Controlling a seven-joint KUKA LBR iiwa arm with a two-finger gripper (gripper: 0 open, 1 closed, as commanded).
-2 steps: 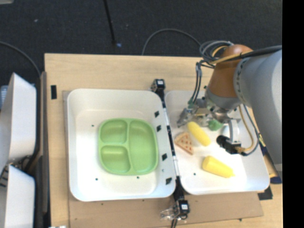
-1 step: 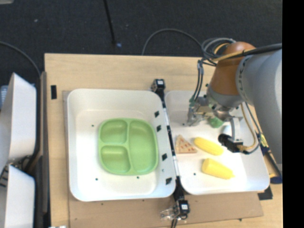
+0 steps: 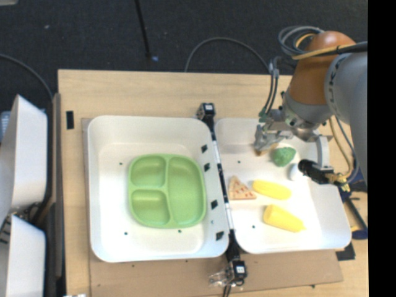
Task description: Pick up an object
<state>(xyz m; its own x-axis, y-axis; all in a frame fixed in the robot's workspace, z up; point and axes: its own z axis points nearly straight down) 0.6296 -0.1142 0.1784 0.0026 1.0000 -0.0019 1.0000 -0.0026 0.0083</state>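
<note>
Gripper (image 3: 267, 142) low at the right bin's (image 3: 247, 243) far edge.
We can't tell its fingers' state – green object (image 3: 284, 156) just beside it (yellow pieces (image 3: 271, 190) nearer the middle).

**Grey arm, orange band**

The robot's grey, rounded metal arm (image 3: 346, 85) carries a glossy orange band (image 3: 315, 67) above the wrist. Thin grey cables (image 3: 296, 37) loop beside it. Its small metallic two-finger gripper (image 3: 265, 142) looks silvery and angular.

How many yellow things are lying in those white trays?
2, both in the right bin: one yellow piece lies mid-bin beside the orange wedge, the other yellow piece nearer the front edge. The arm covers the bin's far corner, so something might be hidden.
</note>
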